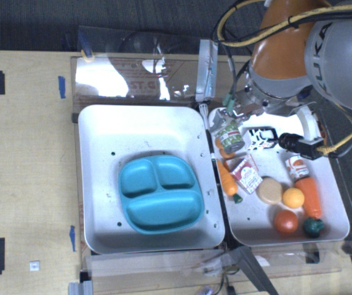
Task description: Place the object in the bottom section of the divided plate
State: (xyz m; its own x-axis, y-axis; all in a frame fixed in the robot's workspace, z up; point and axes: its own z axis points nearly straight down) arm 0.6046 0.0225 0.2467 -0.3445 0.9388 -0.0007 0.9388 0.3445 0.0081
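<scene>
So the blue divided plate (160, 192) sits in the left bin (96, 134), two small sections at the top and one big one at the bottom, nothing on it. All the food is over in the right bin (339, 223): a little green-labelled can (231, 139) up near the top left corner, a carrot (228, 179) along the left wall, a red and white packet (247, 174) just beside it, a tan bun (270, 191), an orange (293, 198), a tomato (286, 221), and a bigger carrot (310, 196) on the right. The gripper (236, 110) hangs right above the can, but honestly I can't tell if the fingers are open or closed, or actually on it.
</scene>
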